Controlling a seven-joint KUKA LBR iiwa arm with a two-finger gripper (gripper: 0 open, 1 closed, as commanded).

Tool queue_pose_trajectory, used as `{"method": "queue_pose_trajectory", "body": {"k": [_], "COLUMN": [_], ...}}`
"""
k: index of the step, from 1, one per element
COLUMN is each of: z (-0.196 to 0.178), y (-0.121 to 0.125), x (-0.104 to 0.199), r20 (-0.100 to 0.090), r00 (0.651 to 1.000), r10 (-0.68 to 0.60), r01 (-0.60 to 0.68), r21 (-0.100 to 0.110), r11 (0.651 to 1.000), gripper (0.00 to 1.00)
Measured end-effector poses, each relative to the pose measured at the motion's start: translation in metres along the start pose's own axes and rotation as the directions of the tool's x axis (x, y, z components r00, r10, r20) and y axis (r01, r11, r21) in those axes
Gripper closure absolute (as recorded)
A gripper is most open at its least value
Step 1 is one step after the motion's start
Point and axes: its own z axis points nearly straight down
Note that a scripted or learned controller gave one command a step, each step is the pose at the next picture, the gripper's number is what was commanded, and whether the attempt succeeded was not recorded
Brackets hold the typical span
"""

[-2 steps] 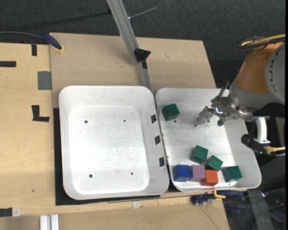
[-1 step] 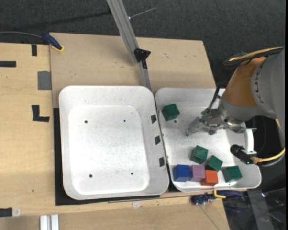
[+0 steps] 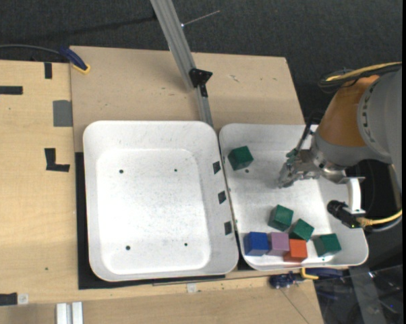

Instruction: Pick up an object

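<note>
You can see a big wooden bench (image 3: 156, 93) with a dark floor behind it. A long grey metal bar (image 3: 176, 39) slants across the bench's far edge. A black clip (image 3: 200, 77) sits on that bar. A blue and yellow clamp (image 3: 75, 58) grips the bench's far left corner. Black tape marks (image 3: 7, 94) lie to the bench's left.

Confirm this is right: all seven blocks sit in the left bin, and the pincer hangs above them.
Wrong bin. The camera view shows the blocks, such as the lone green block, in the right bin, with the pincer above that bin.
</note>
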Motion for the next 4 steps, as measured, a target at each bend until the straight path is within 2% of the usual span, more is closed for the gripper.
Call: {"method": "queue_pose_trajectory", "body": {"k": [1,3,4], "z": [-0.043,-0.157,-0.145], "y": [0.003,0.002,0.001], "x": [-0.005,0.002,0.050], "r20": [0.002,0.003,0.000], "r00": [1.000,1.000,1.000], "r10": [0.001,0.000,-0.003], "r01": [-0.001,0.000,0.003], "r21": [-0.005,-0.008,-0.002], "r11": [1.000,1.000,1.000], "gripper": [1.00,1.00,1.00]}}
